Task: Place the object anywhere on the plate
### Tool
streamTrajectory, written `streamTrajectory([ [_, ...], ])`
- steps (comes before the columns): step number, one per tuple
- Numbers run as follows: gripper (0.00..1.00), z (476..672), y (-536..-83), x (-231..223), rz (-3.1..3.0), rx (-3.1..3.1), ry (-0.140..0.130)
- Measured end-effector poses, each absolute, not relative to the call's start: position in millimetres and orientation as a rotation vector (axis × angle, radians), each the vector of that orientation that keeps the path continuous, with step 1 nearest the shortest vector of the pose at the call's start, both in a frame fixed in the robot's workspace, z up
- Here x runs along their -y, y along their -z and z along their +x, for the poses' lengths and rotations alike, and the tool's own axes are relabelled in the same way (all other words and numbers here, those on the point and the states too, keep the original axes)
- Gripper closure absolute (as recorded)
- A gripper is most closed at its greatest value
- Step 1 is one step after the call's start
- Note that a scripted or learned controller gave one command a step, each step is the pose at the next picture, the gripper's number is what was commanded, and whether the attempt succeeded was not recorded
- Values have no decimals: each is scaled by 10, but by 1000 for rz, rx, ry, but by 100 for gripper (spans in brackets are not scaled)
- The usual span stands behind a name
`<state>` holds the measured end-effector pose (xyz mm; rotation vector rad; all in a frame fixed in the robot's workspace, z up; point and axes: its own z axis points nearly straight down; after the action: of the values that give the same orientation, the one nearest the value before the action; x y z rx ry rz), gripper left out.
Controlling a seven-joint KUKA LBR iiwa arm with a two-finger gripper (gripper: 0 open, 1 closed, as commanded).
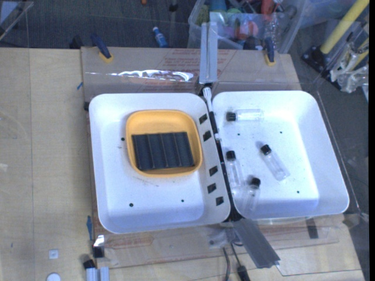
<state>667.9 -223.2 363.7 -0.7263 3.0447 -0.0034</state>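
A yellow plate (161,117) with rounded corners lies in the left white bin (111,183). A dark grey ribbed rectangular block (163,151) rests flat on the plate and covers most of its floor. Several small clear vials with black caps lie in the right white bin (307,133): one near the back (244,116), one in the middle (273,162), and two by the left wall (232,166) (251,193).
A row of black clips (211,157) runs along the wall between the two bins. A clear box of colourful items (246,10) stands behind the bench. A grey metal bracket (255,243) sticks out at the front.
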Motion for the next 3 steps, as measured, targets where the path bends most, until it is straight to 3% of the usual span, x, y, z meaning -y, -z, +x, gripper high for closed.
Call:
streamTrajectory([
  [1,100,6682,-4216,2215,-1171,-2903,4],
  [2,100,6505,-4372,2222,-1645,-2666,4],
  [3,100,6674,-4365,2226,-1958,-2445,3],
])
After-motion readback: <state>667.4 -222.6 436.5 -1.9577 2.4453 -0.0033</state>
